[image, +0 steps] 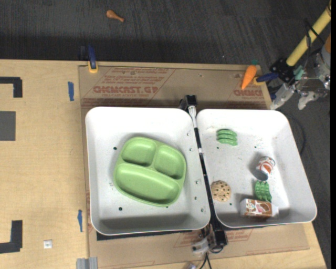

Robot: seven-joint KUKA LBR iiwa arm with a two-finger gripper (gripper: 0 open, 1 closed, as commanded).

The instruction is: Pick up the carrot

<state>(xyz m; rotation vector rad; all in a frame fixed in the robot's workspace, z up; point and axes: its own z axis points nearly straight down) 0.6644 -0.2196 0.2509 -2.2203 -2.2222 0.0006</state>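
The carrot (pixel 248 77) is small and orange with a green top. It lies on the brown cardboard just behind the right bin's (pixel 294 137) back rim, outside both bins. My gripper (pixel 294 89) hangs at the far right of the view, above the bench edge beyond the right bin's back right corner. It is roughly a hand's width to the right of the carrot and not touching it. Cables and a yellow tube (pixel 310 37) crowd the wrist.
The right bin holds a green ridged piece (pixel 227 136), a cookie (pixel 221 190), a small can (pixel 265 166), a second green piece (pixel 262 190) and a small carton (pixel 258 207). A green divided plate (pixel 150 169) lies in the left bin (pixel 100 157). A small orange object (pixel 114 16) lies on the dark floor at the back.
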